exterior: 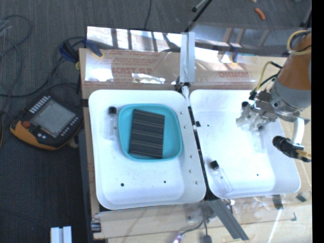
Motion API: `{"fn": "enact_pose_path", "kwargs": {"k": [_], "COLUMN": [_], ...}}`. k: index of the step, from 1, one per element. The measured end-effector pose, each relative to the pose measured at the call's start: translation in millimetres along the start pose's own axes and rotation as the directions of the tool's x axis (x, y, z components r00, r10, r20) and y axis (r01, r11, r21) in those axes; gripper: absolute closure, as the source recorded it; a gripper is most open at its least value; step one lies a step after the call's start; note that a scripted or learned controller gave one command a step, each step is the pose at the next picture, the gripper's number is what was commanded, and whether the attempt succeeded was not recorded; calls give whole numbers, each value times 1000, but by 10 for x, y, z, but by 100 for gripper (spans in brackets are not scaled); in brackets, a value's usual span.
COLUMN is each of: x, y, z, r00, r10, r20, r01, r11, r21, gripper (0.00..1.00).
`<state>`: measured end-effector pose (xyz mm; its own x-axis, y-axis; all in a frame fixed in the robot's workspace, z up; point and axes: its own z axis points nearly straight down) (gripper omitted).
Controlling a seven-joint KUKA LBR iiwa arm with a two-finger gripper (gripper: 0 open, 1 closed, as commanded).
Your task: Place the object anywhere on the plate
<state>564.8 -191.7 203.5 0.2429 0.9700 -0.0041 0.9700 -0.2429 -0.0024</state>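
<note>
A teal plate (173,145) lies in the left bin (147,191). A dark grey ribbed rectangular block (147,133) rests flat on the plate, near its middle. A small clear vial with a black cap (111,119) lies on the bin floor just left of the plate. Another clear vial with a black cap (218,172) lies in the right bin (253,181), near its front left. My gripper (251,117) hangs over the back right part of the right bin, far from both the plate and that vial, with nothing seen in it.
A raised divider (195,135) separates the two bins. Shiny foil-covered board (136,59) stands behind them. A handheld control pendant (45,121) lies on the floor to the left, with cables around it.
</note>
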Motion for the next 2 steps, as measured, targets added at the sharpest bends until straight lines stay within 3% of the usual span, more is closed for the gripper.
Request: {"fn": "enact_pose_path", "kwargs": {"k": [1, 2], "x": [0, -215], "y": [1, 49], "z": [-1, -1458], "r00": [1000, 1000], "r10": [0, 27], "r20": [0, 0], "r01": [0, -27], "r11": [1000, 1000], "r21": [0, -4], "gripper": [0, 0]}}
